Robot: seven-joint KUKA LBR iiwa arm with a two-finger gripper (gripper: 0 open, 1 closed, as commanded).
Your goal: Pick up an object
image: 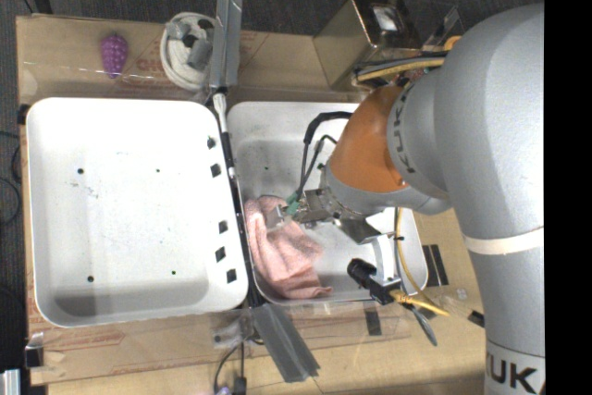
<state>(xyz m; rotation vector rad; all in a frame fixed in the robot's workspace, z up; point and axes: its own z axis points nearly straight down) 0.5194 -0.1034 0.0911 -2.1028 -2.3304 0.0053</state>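
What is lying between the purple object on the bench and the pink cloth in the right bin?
In the camera view, the left bin's bare white floor and the divider between bins lie between purple object and pink cloth.

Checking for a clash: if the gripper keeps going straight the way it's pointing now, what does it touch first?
Most likely the pink cloth. The gripper points down-left into the right bin and sits over the cloth's upper edge. Depth is hard to judge, so it may already be touching it.
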